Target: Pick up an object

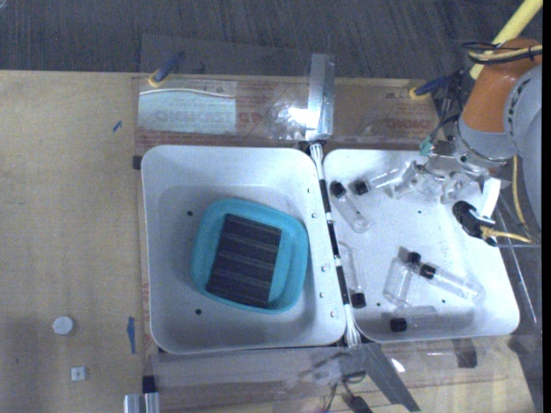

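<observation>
Clear vials (428, 274) lie by the right bin's (499, 317) front edge, slanting leftward, toward the front from the gripper (439, 172), whose state I cannot tell.

Blue tray (207, 248) with dark ribbed insert (247, 258), clear black-capped vials (435, 275), white bins (164, 231)

Matt white plastic bins (164, 179), glossy blue plastic tray (207, 231), clear plastic vials w/ black caps (435, 275), wood bench (60, 188)

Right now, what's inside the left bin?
The left bin holds a blue tray with a dark ribbed insert lying in it. Whatever lies beneath the tray is covered, so I can't tell.
</observation>
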Controlling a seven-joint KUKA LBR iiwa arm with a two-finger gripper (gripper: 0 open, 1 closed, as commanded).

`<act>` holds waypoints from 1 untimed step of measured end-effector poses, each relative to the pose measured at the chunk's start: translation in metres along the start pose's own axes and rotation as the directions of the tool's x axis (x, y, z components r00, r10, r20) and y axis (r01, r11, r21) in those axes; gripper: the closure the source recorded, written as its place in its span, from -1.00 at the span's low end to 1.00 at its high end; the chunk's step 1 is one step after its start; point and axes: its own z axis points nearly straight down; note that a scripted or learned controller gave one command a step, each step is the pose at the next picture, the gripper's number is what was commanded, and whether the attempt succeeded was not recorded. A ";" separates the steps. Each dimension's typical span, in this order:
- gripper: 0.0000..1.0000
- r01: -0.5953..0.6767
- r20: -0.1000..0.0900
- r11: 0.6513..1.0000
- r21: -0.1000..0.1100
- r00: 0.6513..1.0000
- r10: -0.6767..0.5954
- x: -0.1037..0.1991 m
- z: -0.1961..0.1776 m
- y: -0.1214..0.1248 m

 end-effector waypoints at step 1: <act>-1.00 -0.028 0.013 1.000 -0.013 1.000 0.029 0.031 0.010 -0.005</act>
